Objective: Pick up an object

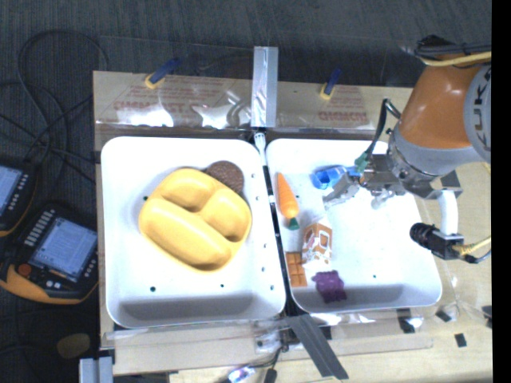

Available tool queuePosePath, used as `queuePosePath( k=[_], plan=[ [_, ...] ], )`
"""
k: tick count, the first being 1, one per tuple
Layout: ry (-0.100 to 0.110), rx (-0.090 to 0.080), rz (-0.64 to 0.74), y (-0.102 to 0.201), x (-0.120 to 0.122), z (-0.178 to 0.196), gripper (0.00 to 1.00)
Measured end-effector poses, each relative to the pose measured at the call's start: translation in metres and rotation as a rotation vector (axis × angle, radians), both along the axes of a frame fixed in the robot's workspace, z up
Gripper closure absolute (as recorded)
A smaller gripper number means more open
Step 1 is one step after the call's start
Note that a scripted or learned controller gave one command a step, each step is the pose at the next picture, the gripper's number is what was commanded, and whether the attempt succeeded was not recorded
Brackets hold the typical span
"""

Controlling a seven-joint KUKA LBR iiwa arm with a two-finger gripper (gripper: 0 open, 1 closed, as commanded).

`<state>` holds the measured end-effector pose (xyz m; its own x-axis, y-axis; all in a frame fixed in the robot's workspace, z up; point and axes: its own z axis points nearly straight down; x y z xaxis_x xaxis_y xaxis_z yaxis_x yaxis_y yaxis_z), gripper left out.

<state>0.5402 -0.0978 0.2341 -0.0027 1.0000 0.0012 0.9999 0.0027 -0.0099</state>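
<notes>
In the right bin lie an orange carrot by the left wall, a small blue object further back, a brown-and-white box, an orange waffle-like piece and a purple object near the front. My gripper hangs over the middle of the right bin, just right of the blue object, with its two fingers spread apart and nothing between them. The arm's orange band rises behind it.
The left bin holds a large yellow banana-like bunch with a dark brown round piece behind it. A metal divider stands between the bins at the back. Handheld controllers lie off the bench at left.
</notes>
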Motion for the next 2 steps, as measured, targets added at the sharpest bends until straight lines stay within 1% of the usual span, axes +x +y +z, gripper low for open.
queuePosePath(
  k=[1,2],
  plan=[
    [-0.002,0.001,0.134,0.012,-0.022,0.059,0.00],
    [-0.001,0.002,0.232,0.024,-0.029,-0.027,0.00]
  ],
)
